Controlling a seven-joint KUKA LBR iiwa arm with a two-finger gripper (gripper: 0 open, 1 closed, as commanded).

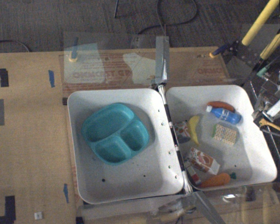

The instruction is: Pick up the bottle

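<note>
The blue bottle (224, 114) lies on its side in the right bin (267, 165), touching a sausage (220, 105). The claw's state cannot be told. It is best gripped across its narrow body, clear of the sausage.

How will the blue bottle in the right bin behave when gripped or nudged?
The blue bottle lies on its side, so its round body would probably roll if nudged. It looks like small smooth plastic: likely light and perhaps slippery between fingers. The hot dog lies close beside it, apparently touching, so a wide grasp may catch that too.
</note>
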